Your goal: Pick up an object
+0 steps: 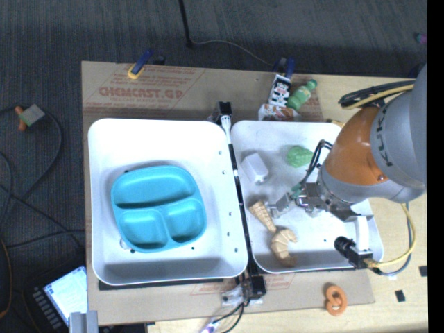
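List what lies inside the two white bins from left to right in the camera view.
Blue three-compartment plastic tray → small white block → tan ice-cream cone toy → tan croissant toy → green crumpled lump → gripper.

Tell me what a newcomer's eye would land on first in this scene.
The bright blue divided tray in the left bin stands out first, the largest patch of colour against the white. Next comes the grey arm with its orange band, reaching in from the right over the right bin. Below it lie small things: a green lump, a white block and two tan pastry-like pieces.
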### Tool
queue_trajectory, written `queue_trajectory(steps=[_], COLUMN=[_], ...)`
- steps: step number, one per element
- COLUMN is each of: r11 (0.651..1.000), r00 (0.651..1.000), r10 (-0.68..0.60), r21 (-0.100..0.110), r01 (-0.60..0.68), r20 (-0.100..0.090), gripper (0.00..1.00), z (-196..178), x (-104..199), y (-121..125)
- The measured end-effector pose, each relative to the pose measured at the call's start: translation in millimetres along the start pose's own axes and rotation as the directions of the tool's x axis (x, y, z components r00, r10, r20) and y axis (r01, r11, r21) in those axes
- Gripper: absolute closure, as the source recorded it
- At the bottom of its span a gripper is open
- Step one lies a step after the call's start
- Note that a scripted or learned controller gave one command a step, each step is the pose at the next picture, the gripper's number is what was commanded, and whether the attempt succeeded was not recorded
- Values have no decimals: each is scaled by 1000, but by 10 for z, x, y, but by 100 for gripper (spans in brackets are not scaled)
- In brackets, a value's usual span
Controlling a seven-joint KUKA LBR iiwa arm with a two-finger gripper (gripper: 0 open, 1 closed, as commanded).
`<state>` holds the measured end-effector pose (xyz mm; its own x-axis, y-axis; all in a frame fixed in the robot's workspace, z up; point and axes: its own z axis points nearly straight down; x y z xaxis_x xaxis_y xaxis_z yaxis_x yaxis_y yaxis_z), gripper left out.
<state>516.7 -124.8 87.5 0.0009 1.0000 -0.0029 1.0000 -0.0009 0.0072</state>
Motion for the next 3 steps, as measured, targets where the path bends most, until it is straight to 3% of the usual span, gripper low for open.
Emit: queue_trajectory(steps=[1, 2, 3], r11=[1000, 1000, 1000], r00=[1000, 1000, 1000], r10=[0, 2, 4], r21=[10, 6, -1], r01=[0, -2, -4], r20=[-3, -1, 3], gripper=[0, 0, 100], z=[-117, 1, -105], x=[270, 285, 271], y=[-336, -328, -309])
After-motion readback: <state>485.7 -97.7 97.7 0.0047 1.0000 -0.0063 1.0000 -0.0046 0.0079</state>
